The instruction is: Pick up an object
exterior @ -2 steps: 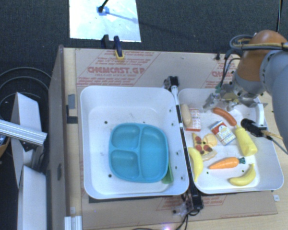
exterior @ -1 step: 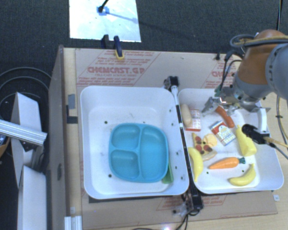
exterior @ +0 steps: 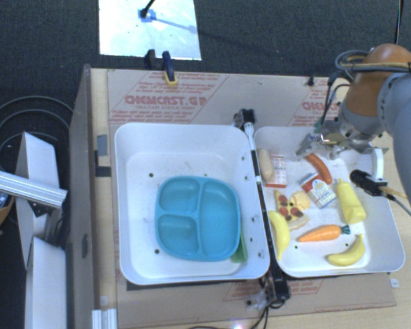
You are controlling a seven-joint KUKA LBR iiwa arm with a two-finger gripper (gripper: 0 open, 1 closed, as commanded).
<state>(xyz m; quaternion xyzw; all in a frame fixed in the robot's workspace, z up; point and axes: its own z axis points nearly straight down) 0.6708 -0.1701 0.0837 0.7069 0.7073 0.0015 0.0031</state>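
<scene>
My gripper [exterior: 322,144] hangs over the back of the right bin [exterior: 285,141], on the grey arm that comes in from the right. Just below it lies an orange-red sausage [exterior: 318,167], slanted; nothing shows between the gripper and it. Further forward in the same bin are a small carton [exterior: 322,192], a yellow corn-like piece [exterior: 350,203], a carrot [exterior: 321,234], a banana [exterior: 349,252] at the front right and another banana [exterior: 281,232] by the left wall. A pale bread stick [exterior: 265,164] and a red-and-white packet [exterior: 279,171] lie at the bin's left.
The left bin [exterior: 133,184] holds a blue divided plate [exterior: 197,218] with a green thing [exterior: 240,249] at its right edge. A pizza-like slice [exterior: 293,205] lies in the middle of the right bin. Cardboard [exterior: 192,98] lies under both bins.
</scene>
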